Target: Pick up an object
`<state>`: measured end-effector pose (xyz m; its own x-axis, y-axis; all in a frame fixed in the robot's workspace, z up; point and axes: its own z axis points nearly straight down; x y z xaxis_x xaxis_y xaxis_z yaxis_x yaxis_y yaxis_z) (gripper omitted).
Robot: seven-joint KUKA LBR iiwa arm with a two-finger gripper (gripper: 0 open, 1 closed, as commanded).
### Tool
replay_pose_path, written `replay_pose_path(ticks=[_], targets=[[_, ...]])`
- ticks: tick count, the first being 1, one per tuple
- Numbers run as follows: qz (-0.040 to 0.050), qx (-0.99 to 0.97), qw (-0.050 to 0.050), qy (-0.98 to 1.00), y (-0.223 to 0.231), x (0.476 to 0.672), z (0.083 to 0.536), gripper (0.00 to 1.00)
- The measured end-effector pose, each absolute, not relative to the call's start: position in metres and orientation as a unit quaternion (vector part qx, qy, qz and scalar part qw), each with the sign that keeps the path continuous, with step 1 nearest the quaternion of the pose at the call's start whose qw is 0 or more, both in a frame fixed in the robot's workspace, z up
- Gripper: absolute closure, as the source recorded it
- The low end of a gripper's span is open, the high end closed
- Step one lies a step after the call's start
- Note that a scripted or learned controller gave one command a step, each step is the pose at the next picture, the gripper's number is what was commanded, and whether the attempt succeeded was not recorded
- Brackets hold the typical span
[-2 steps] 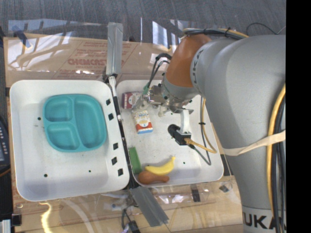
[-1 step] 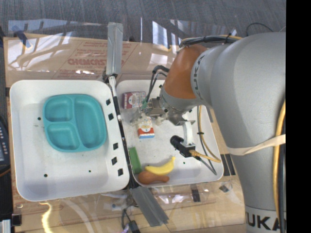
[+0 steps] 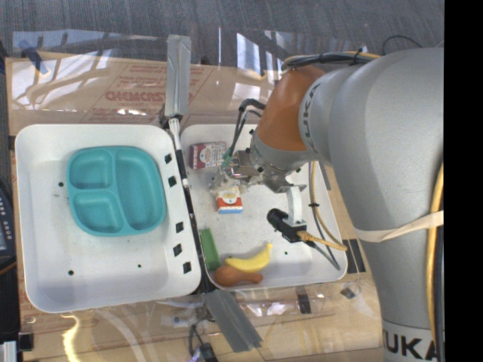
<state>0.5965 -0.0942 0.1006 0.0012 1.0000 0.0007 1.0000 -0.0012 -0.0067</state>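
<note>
1. We see a small white carton (image 3: 230,202) with a red base and an orange picture, lying in the right bin (image 3: 326,266) directly under the gripper (image 3: 234,173).
2. We cannot tell how the gripper is set.
3. The left bin (image 3: 45,277) holds a teal divided tray (image 3: 117,189); both bins sit on a cardboard-covered desk (image 3: 136,89).

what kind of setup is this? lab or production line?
Most likely a research lab grasping bench. A KUKA arm reaches over two white bins; the right one holds toy-like items such as a banana, the left a teal divided plate. Cardboard and tape underneath look improvised.
</note>
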Motion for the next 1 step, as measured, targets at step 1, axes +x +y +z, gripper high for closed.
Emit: replay_pose_path(ticks=[1], targets=[[0.0000,-0.725,0.000,-0.689,-0.0683,0.6330,0.1931,1.00]])
